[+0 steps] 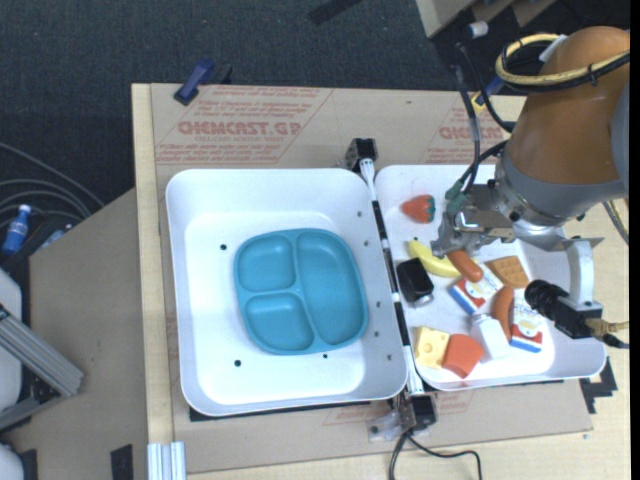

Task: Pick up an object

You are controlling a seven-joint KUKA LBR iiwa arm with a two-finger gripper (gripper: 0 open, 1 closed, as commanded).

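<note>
Divided plate in left bin

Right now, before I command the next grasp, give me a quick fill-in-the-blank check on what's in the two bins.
1. The blue divided plate lies in the ____ bin as the camera sees it.
2. That plate has ____ compartments.
3. The end effector hangs over the right bin, just above a ____ banana.
4. The strawberry at the right bin's far end is ____ in colour.

Missing words: left; three; yellow; red
</note>
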